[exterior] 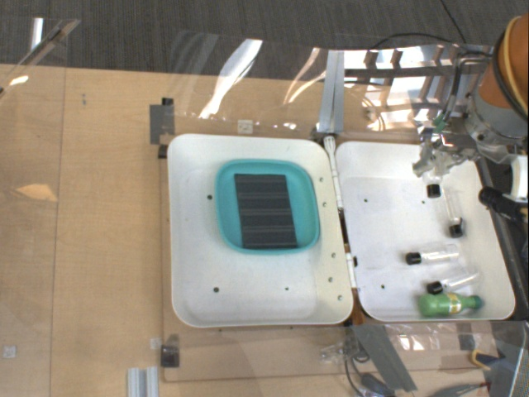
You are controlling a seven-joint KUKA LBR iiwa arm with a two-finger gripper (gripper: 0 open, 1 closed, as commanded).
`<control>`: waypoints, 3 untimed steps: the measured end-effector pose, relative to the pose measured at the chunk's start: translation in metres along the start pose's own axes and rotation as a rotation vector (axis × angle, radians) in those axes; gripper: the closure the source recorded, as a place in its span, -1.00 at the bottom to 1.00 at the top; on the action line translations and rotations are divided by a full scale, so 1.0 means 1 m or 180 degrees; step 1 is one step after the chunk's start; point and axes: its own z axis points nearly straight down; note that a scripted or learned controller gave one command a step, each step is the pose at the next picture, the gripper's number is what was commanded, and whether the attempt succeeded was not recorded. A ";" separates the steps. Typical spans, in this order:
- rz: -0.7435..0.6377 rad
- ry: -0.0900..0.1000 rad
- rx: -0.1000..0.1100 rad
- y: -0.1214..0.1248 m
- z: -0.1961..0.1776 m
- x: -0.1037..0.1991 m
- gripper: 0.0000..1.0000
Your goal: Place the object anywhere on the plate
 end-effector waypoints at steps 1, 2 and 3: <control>-0.1048 0.0007 -0.0004 -0.057 0.055 0.054 1.00; -0.1665 0.0007 -0.0010 -0.103 0.035 0.112 1.00; -0.2438 0.0007 -0.0014 -0.068 0.035 0.171 1.00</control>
